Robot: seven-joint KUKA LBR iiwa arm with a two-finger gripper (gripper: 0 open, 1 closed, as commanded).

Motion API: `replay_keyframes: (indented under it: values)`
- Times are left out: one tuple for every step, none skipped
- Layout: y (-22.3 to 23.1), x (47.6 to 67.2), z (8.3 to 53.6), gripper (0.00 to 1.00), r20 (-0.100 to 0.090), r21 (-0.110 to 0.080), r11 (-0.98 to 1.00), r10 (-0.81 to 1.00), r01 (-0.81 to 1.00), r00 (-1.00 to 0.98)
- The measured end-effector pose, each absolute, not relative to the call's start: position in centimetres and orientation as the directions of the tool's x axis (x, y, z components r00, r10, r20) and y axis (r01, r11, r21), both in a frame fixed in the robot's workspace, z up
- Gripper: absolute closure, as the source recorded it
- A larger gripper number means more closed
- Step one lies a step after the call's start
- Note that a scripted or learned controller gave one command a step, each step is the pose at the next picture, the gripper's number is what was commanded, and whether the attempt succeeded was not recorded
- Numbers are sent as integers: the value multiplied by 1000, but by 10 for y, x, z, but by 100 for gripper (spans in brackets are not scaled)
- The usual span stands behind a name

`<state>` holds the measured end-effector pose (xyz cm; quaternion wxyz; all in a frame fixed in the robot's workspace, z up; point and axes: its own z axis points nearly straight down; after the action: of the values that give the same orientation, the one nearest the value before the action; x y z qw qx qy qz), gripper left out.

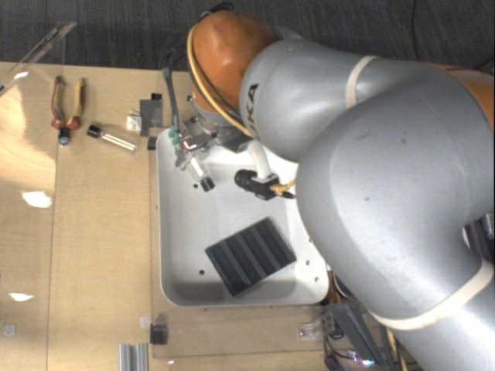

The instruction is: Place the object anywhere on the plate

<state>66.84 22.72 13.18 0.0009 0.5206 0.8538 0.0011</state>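
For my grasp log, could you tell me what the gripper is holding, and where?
Cannot be told; the ribbed black block lies apart from the gripper, in the bin.

Dark lettering point(252, 103) stands on the grey arm point(309, 91) casing, just beside the orange band point(228, 45). 2 letters read "KA", turned sideways; any further letters cannot be made out. No other text, label or number is legible.

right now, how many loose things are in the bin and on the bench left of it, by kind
black ribbed pad: 1
pliers: 1
clear tube: 1
small white piece: 1
total: 4
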Motion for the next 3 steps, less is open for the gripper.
replay_keyframes:
  values:
    - [213,670,207,100,-5,7,841,541,541,-841]
    - [236,661,186,100,0,4,531,847,847,-531]
    - [223,669,139,100,-2,4,836,549,549,-836]
